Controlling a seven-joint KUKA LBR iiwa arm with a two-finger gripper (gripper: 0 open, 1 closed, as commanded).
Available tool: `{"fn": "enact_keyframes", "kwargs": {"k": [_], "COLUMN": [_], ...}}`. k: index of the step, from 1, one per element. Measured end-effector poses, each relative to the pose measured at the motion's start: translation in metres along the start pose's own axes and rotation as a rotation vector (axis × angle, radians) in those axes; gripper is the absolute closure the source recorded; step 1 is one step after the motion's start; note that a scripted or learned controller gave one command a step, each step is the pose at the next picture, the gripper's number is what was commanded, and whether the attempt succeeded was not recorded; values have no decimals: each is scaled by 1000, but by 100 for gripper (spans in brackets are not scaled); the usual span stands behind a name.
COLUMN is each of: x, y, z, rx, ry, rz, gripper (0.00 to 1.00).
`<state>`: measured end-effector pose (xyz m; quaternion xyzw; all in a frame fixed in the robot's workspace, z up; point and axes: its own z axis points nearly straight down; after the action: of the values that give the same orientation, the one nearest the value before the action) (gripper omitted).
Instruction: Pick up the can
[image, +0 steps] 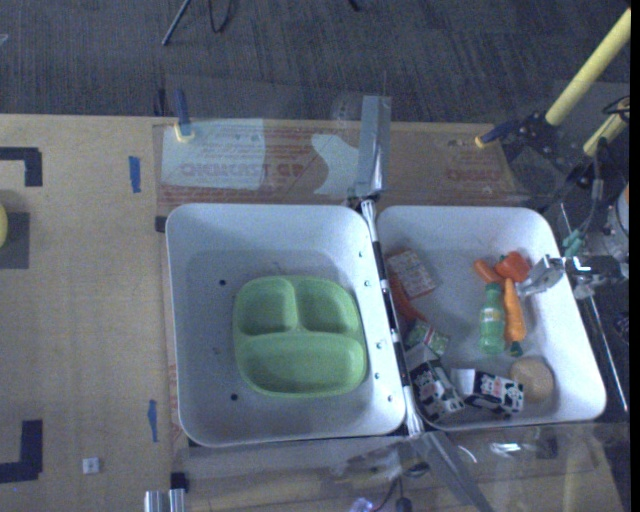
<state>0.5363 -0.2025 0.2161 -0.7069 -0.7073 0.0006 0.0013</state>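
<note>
Lowest in frame: a metal bracket on the worktop, just below where the two white bins meet.

Right bin, lower edge: two cow-print cartons, one against the divider, the other further right. Between them sits a small pale cylinder, the best match for the can. It looks upright, touching or nearly touching both cartons; too small to read a label. A round tan ball sits right of the cartons, near the bin's lower right corner.

Mid bin: a green bottle stands beside an orange carrot-shaped piece; I can't tell whether they touch. Another orange piece lies just above them. A small green pack lies left of the bottle. A tan box lies tilted in the upper left part, with a red item along the divider wall beside it.

Tool: at the right side of the right bin, just right of the upper orange piece, low over the bin. How far open it is, I can't tell; nothing visibly held. It is well apart from the can, which is down-left of it.

Left bin: a green divided plate lies flat near the centre, with three compartments.

Upper frame: a clear panel lies on the worktop above the left bin, and a yellow pole shows in the upper right corner.
</note>
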Motion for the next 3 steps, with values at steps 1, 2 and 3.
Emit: {"fn": "enact_keyframes", "kwargs": {"k": [1, 2, 3], "x": [0, 0, 19], "y": [0, 0, -49], "z": [0, 0, 95], "rx": [0, 0, 1], "ry": [0, 0, 1], "rz": [0, 0, 80], "gripper": [0, 0, 0]}}
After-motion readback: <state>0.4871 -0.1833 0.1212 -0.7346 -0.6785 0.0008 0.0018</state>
